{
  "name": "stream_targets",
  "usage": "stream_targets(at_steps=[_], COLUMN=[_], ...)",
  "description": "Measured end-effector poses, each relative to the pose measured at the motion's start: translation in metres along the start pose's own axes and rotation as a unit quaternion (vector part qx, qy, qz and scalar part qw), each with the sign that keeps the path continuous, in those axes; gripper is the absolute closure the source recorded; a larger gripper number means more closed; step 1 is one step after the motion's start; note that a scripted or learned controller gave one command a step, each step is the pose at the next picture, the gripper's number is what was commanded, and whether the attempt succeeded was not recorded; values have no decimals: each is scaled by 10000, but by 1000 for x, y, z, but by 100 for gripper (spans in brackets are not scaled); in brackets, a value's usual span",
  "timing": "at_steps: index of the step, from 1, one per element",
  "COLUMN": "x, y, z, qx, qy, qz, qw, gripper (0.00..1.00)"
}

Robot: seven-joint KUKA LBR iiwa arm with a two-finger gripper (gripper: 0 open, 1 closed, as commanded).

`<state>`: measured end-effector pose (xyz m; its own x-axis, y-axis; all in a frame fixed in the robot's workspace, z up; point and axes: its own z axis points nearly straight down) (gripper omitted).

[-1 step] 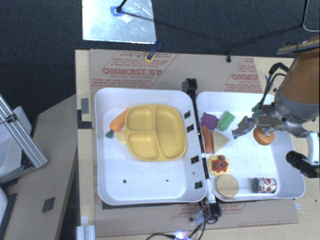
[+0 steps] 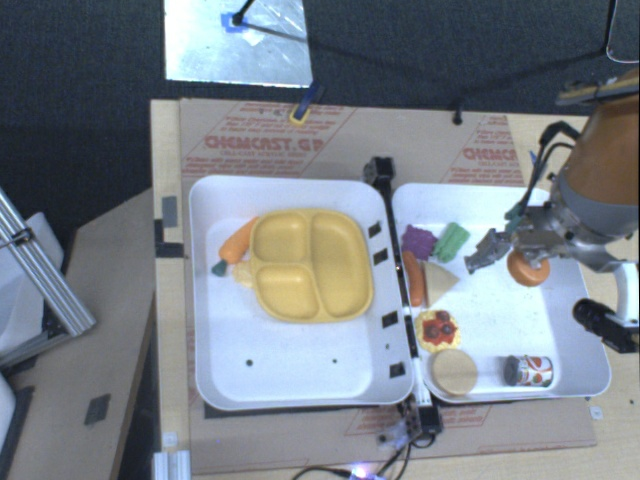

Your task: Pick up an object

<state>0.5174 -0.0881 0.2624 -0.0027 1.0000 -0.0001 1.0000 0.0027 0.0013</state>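
My gripper hangs over the right bin, pointing left, and nothing shows in its grasp. Just left of it lie a green piece, a purple grape bunch and a beige wedge. An orange ball sits right beside the gripper, under the wrist. A red-orange sausage lies along the bin's left wall. Nearer the front are a pizza slice, a round tan disc and a small can on its side.
The left bin holds a yellow divided plate with a carrot at its left edge. A black divider with clips runs between the bins. A shiny metal sheet lies beyond the bench.
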Motion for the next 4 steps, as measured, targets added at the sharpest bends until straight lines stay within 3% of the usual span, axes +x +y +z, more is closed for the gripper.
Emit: stream_targets(at_steps=[3,4], x=[5,5], y=[15,18], z=[152,174], qx=[21,-12], qy=[7,5], qz=[7,12], qw=[10000,10000], gripper=[0,0])
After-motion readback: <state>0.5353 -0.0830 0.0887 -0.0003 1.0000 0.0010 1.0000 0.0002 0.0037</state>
